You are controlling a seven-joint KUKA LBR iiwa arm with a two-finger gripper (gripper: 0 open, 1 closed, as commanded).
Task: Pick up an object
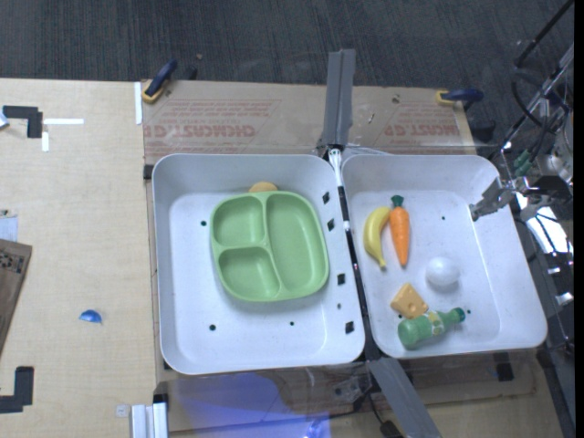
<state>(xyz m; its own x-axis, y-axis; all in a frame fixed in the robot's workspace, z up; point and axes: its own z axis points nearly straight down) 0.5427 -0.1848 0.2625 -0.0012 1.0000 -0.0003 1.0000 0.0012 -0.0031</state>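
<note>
Nothing is picked yet, I judge; the banana (375, 236), carrot (399, 229), ball (443, 272), cheese (409, 300) and bottle (430, 328) all lie in the right bin (511, 331); the gripper (484, 205) hangs at its 2 o'clock edge, carrying nothing, the spread of its pincer impossible to tell

The counter (73, 245) has a pale wood-grain surface. A sheet of brown cardboard (237, 121) with red printed lettering lies across its rear portion, secured at each rear corner by a blue and yellow clamp (161, 78). Beyond the rear edge, the floor (228, 16) is covered in dark grey carpet. Black corner markers (26, 117) and strips of white tape (66, 122) are fixed to the counter at left. Lighting is even and diffuse.
</note>
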